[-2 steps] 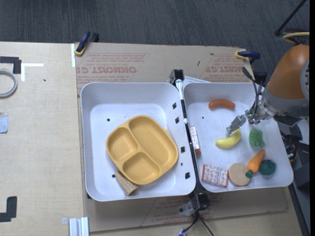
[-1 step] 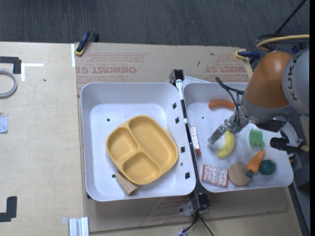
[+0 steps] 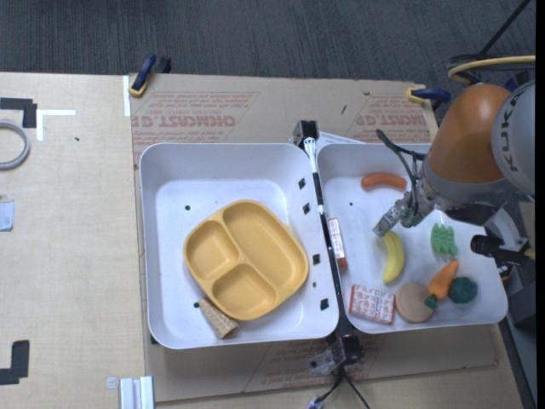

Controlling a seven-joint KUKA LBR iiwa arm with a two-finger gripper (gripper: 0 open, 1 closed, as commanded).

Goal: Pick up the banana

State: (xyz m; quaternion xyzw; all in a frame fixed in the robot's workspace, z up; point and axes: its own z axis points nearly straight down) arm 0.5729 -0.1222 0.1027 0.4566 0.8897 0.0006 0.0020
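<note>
- Bench point(image 3: 68, 254) is light wood with a cardboard sheet point(image 3: 221, 113) under two white bins side by side; dark carpet at the far edge.
- Left bin point(image 3: 162, 186) holds a yellow divided plate point(image 3: 247, 258) and a small brown block point(image 3: 218, 319) at its near edge.
- Right bin point(image 3: 358, 164) holds the banana point(image 3: 392, 257) about mid-bin, lying lengthwise near-to-far, clear of the walls.
- Around it: sausage point(image 3: 383, 180) on the far side, red-and-white packet point(image 3: 372, 303) and tan disc point(image 3: 415, 302) on the near side, carrot point(image 3: 442, 279), green block point(image 3: 443, 239) and dark green lump point(image 3: 463, 290) to the right.
- Arm point(image 3: 477, 143) comes in from the right, wrist angled down and left.
- Gripper point(image 3: 390, 221) sits just beyond the banana's far tip, close above it. Can't tell if the fingers are spread or closed. Nothing visibly held.
- Step, as I read it: approach, pre-grasp. Banana not lifted yet.
- Next move needs a small shift toward the near side to centre over the banana's middle, fingers straddling its width, then descend and close.
</note>
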